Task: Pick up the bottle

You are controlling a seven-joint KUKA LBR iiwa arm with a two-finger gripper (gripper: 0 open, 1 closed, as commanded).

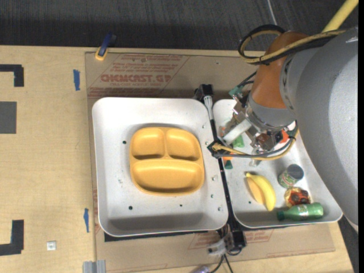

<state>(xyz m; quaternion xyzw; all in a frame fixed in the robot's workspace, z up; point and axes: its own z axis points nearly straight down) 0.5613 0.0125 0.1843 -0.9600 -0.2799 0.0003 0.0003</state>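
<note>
While the hand [250, 136] hovers over the far part of the right white bin [335, 215], whether it is open or closed I cannot tell, the green plastic bottle [300, 211] lies well nearer and to its right, on its side against the bin's near wall, long axis running left to right. A yellow banana [261, 190], a small round tin [290, 175] and a crumpled orange packet [297, 196] lie between them, just beside the bottle; the yellow sectioned tray [166, 159] sits in the left bin [108, 152].

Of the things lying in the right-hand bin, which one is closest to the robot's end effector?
The banana. It lies just below the end effector, while the small can, the green bottle and the orange-red item sit farther toward the bin's lower right corner.
</note>
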